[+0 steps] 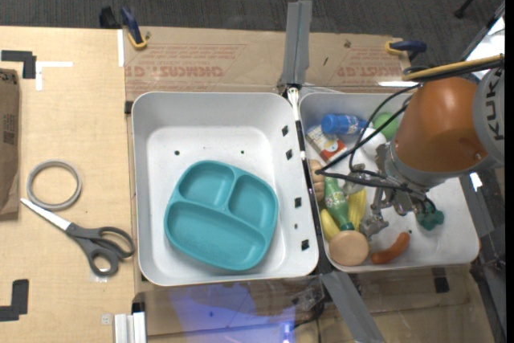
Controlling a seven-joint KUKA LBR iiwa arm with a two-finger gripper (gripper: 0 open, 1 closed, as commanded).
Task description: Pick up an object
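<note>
Two bins: they sit side by side on the tabletop (72, 92), so the arm can reach both from the right.
Left bin (161, 124): it holds just a teal plate (222, 214) with three parts, lying flat near the middle.
Right bin (458, 245): this is where the small toys are piled, so this is where the arm is working.
Arm: its orange band (440, 124) hangs over the right bin and hides some of the toys under it.
Claw (384, 209): it is low in the right bin, among the toys. I cannot tell if it is open or shut, and I see nothing held in it.
Things to pick: a yellow banana (328, 224), a round tan piece (348, 248), a red-orange sausage shape (390, 250), a small green toy (432, 218) and a blue bottle (340, 124) farther back.
Closest toys: the tan piece and the sausage shape lie just beside the claw, so I think one of those is the likely pick.
Off to the side: scissors (88, 238) and a tape roll (55, 184) lie on the tabletop, well away from the bins, out of the arm's way.
</note>
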